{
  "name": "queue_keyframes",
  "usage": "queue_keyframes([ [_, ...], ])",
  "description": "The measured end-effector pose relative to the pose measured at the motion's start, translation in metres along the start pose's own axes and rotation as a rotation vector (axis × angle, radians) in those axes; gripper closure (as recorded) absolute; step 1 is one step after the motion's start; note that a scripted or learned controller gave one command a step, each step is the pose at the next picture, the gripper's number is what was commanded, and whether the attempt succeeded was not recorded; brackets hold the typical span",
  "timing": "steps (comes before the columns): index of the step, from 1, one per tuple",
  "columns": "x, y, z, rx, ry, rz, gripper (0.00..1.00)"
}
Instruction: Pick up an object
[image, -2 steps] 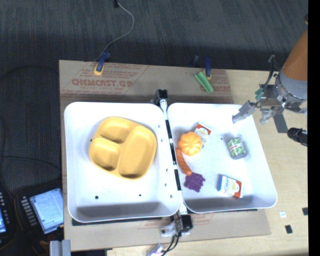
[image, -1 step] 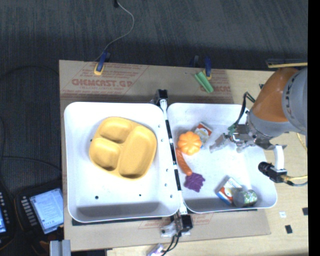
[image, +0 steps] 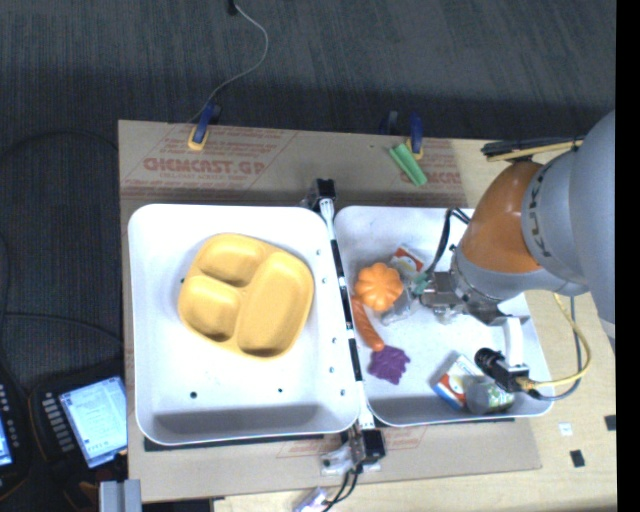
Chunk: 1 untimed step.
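My gripper (image: 412, 296) reaches in from the right into the right bin (image: 520, 395), low beside an orange pumpkin-shaped toy (image: 379, 285). Something clear and small sits at the fingertips next to the pumpkin. A long orange carrot-like piece (image: 366, 325) lies along the bin's left wall, with a purple toy (image: 388, 363) just below it. A small red and white item (image: 408, 259) lies behind the pumpkin. A colourful packet (image: 455, 381) and a grey lump (image: 490, 398) rest near the front right corner.
The left bin (image: 160, 390) holds a large yellow moulded tray-like object (image: 246, 292). A green marker (image: 408, 165) and blue clips (image: 203, 125) lie on the cardboard behind the bins. A black cable end (image: 495, 364) hangs off the arm over the right bin.
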<state>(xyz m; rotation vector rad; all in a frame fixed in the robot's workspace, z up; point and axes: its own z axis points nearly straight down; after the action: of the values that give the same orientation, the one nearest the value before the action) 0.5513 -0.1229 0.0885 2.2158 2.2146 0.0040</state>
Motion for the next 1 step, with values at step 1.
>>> queue_keyframes([
  [1, 0.0155, -0.0211, -0.0008, -0.007, -0.002, 0.001, 0.0],
])
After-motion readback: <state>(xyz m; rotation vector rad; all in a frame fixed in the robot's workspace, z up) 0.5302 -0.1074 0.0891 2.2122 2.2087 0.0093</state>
